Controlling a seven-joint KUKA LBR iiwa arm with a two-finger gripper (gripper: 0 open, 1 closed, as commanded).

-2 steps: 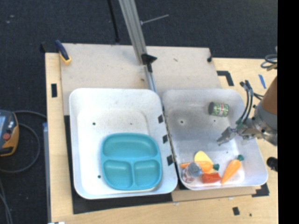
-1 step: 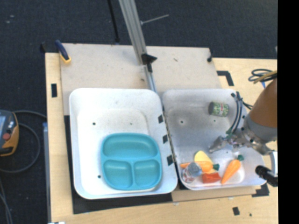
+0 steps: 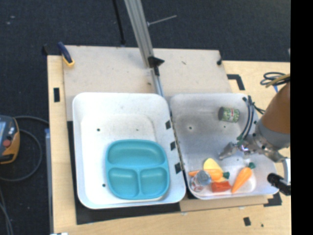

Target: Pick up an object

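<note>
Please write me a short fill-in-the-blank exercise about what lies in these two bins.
1. The divided tray in the left bin is ____ in colour.
2. The tray has ____ compartments.
3. The green can lies in the ____ bin.
4. The toy carrot lies near the right bin's ____ edge.

Missing words: blue; three; right; front

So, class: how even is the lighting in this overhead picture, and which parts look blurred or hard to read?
Camera view: light is fairly even and soft; the left bin looks bright white, the right bin grey and smudged. The gripper is blurry, and the toy pile by the carrot is too soft to sort out; the floor is dark.
</note>
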